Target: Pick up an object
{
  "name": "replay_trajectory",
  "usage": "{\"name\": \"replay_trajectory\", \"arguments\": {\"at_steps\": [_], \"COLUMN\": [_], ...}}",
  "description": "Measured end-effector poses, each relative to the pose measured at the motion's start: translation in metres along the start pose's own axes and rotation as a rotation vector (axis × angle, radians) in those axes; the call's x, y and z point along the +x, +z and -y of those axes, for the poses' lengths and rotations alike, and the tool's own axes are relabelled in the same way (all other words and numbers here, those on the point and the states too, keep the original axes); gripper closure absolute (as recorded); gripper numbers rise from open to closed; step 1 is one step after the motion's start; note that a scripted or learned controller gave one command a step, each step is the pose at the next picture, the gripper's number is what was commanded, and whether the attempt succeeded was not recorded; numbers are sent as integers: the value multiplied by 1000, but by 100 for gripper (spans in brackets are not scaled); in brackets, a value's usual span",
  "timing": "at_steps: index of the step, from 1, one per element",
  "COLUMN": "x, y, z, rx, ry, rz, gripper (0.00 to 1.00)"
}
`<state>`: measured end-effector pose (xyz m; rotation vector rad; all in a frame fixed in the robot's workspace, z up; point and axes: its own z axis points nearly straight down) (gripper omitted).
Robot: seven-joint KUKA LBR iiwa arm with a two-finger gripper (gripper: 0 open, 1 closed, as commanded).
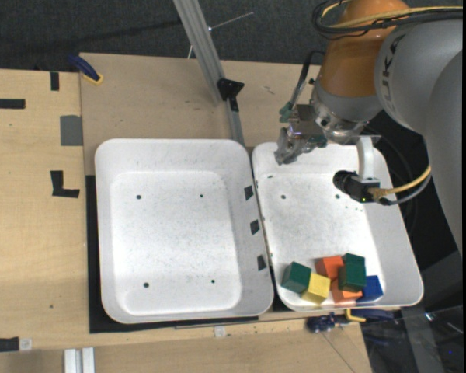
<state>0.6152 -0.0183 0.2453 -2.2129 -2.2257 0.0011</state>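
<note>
Nothing had been picked up at this moment, as far as the view showed. The gripper [289, 152] hung over the far edge of the right bin [388, 231], close to the corner where that bin met the left bin [109, 208]. Whether the fingers stood apart or together could not be told; they showed as a small dark cluster below the wrist, too blurred to separate, and no object was seen between them.

The things to be picked lay well apart from the fingers, heaped at the near end of the right bin. There sat a green block [297, 277], a yellow block [318, 287] just beside it, an orange block [331, 268] behind those, a darker green block [354, 270] touching the orange one, and a blue block [371, 287] at the outer side. They were crowded together, several touching, so the exact stacking was hard to read.

The floor of the right bin beneath and just in front of the fingers was bare white. The left bin, on the other side of the fingers, held nothing to grasp.

My judgement: the whole task was left to do. The arm would need to cross the length of the right bin toward the heap, descend on one block, close and lift. The tight cluster could make a clean grip on a single block awkward.
</note>
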Motion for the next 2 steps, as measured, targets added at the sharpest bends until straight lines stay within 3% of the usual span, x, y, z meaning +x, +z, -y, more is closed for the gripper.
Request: {"name": "replay_trajectory", "arguments": {"at_steps": [2], "x": [101], "y": [8], "z": [21], "rx": [1], "ry": [-1], "rz": [1], "gripper": [100]}}
